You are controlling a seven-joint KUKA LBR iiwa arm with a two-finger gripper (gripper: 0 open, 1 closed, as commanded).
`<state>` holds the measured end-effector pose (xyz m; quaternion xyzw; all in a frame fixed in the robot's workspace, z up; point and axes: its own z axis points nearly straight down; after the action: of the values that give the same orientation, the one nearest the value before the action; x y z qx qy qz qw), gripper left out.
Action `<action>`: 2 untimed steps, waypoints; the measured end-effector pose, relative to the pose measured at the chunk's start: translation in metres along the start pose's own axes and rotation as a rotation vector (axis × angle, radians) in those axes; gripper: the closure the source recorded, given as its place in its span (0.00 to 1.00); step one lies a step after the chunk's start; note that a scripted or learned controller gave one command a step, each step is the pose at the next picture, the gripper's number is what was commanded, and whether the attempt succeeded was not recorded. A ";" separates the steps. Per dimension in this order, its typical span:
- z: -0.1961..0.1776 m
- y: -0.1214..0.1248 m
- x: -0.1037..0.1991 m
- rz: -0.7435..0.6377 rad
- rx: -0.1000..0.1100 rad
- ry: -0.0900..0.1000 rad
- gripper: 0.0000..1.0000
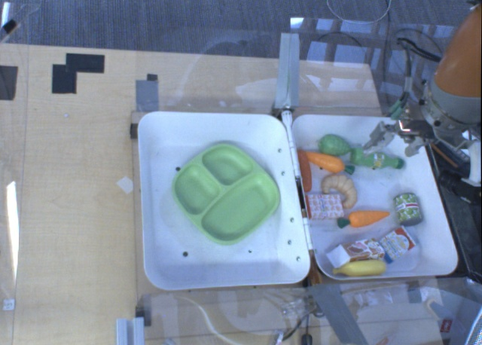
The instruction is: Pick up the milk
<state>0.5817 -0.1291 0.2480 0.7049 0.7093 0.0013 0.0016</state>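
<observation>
The milk is a small white carton with red and green print. It lies on its side near the front right of the right bin, beside a second small carton and a yellow banana. My gripper hangs over the far right part of that bin, above a green bottle. It is well behind the milk. It is open, with nothing between its fingers.
The right bin also holds a green pear, two carrots, a croissant, a red-and-white packet and a green can. A green divided plate sits in the left bin.
</observation>
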 end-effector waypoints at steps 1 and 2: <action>0.152 -0.018 0.013 0.211 -0.002 0.000 0.00; 0.141 -0.016 0.013 0.211 -0.004 0.002 1.00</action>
<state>0.5660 -0.1158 0.1064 0.7758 0.6309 0.0036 0.0024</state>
